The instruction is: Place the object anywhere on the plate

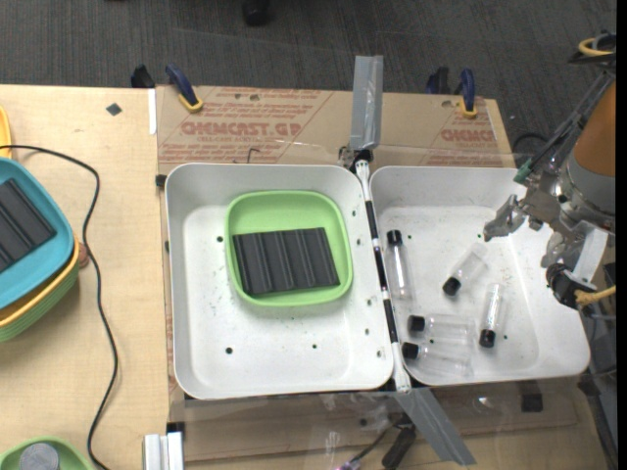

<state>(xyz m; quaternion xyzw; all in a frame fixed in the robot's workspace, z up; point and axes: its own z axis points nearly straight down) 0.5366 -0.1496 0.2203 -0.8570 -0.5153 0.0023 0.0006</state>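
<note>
A green square plate (284, 204) sits in the left bin (196, 292), with a dark ribbed pad (289, 260) lying on it. Several clear plastic tubes with black caps lie in the right bin (549, 355). One tube (396, 259) rests along the bin's left wall. Another tube (466, 269) is near the middle, and a third tube (490, 313) is to its right. Two more tubes (437, 338) lie near the front. My gripper (504, 219) hangs over the right bin's far right part, above and apart from the tubes, with nothing seen in it.
The grey arm (588, 174) comes in from the right over the bin's right wall. A ridge (377, 262) divides the two bins. Brown cardboard (323, 120) with clamps lies behind them. Teal and green dishes (34, 253) and a black cable (98, 292) are on the left bench.
</note>
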